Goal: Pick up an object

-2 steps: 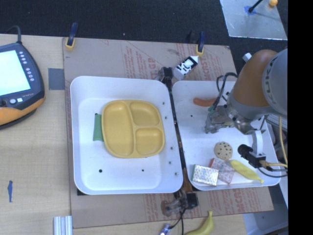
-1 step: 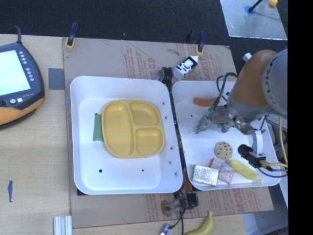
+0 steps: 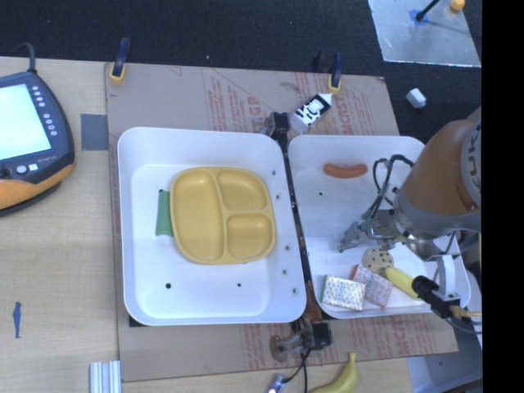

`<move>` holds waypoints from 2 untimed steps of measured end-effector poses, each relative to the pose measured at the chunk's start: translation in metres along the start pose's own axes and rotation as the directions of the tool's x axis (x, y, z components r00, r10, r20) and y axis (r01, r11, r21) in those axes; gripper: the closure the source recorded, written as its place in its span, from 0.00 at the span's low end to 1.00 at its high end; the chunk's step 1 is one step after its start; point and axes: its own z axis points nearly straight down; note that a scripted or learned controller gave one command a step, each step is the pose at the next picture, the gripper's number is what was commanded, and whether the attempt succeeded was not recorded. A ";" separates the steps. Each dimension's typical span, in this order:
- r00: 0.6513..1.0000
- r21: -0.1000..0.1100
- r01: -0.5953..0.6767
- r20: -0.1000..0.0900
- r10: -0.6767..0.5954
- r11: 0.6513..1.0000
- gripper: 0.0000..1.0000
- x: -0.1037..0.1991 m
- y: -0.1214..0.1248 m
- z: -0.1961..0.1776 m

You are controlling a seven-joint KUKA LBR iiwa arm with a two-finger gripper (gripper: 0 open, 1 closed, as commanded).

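I see red printed marks on the cardboard sheet [image 3: 246, 97] under the bins, but I cannot read them. The black-and-white tag [image 3: 312, 110] above the bins has a pattern, not readable text.

A: What surface fills the lower part of the view?
B: A light wooden desk [image 3: 57, 285], overlaid by a brown cardboard sheet [image 3: 246, 97] held at its far edge by clamps [image 3: 119, 60].

A: And beyond the desk?
B: A dark carpeted floor [image 3: 205, 11], with a pale grey mat [image 3: 422, 31] at upper right.

A: Anything at the left edge?
B: A control pendant [image 3: 29, 137] with a lit screen rests on the desk; the lighting is even.
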 end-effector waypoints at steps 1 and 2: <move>1.000 0.000 -0.004 -0.001 0.004 1.000 0.00 -0.053 0.041 -0.020; 1.000 0.002 -0.001 -0.001 0.001 1.000 0.00 -0.021 -0.016 0.002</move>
